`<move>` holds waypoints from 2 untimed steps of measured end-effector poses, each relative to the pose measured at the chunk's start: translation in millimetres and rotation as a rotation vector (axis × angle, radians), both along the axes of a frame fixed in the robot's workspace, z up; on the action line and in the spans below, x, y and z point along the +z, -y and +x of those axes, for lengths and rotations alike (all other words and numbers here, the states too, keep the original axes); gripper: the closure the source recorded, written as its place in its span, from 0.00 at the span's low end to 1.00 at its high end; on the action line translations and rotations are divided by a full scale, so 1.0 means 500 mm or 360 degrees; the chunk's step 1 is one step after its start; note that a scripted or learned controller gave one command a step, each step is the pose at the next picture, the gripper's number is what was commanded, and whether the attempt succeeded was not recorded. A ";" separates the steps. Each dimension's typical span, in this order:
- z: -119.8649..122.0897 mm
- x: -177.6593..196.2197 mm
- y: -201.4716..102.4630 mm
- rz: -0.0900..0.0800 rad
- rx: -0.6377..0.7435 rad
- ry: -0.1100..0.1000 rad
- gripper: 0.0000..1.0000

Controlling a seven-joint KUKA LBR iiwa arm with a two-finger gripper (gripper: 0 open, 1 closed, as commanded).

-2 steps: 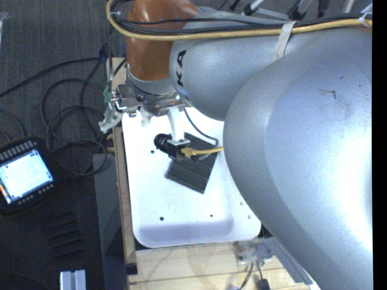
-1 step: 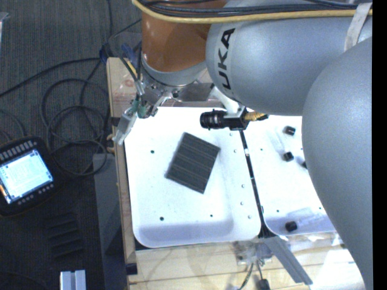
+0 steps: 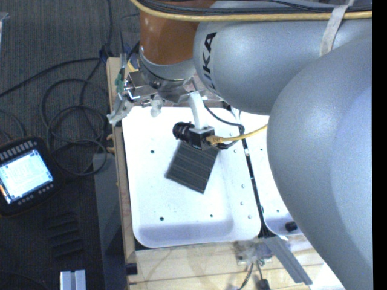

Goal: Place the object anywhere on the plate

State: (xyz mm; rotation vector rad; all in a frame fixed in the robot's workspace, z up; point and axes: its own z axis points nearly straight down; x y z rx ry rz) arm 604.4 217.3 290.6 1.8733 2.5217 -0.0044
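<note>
- Hovering by the far left corner of the left bin (image 3: 181, 228), the gripper (image 3: 134, 101) hangs just under the arm's orange band. Jaws spread or pressed together: cannot tell, the tooling is too cluttered from this angle.
- Task's thing: a dark ribbed slab (image 3: 192, 169) lies flat near the middle of the left bin, turned at a slant to the bin walls and apart from the gripper. I cannot tell whether it is the piece to move or the target it goes on.
- A small dark thing (image 3: 291, 226) lies in the right bin (image 3: 275, 219), right at the edge of the arm (image 3: 302, 101) and mostly hidden.
- Risk: the slab looks thin and flush to the bin floor, so a top-down grab may scrape the floor or slip off its edges.
- Risk: with the slab at a slant, a wrist not turned to match could catch a corner and spin it.
- Risk: the gripper is close to the bin's far wall, so a straight descent there could clip the rim.
- Risk: the arm's bulk hides much of the right bin, so a miss there would go unseen.
- Surface: smooth white bins with a few small dark dots, set on a pale wooden bench (image 3: 181, 267). They look slick, so things probably slide.
- Room: dark floor, loose black cables (image 3: 66, 116), and a handheld pendant (image 3: 24, 175) with a lit screen left of the bench.
</note>
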 end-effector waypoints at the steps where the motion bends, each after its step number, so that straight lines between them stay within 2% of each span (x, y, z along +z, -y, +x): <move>1: -0.221 0.050 0.115 0.0000 0.0100 -0.0002 0.00; 2: -0.154 0.129 0.306 0.0001 0.0205 0.0004 0.00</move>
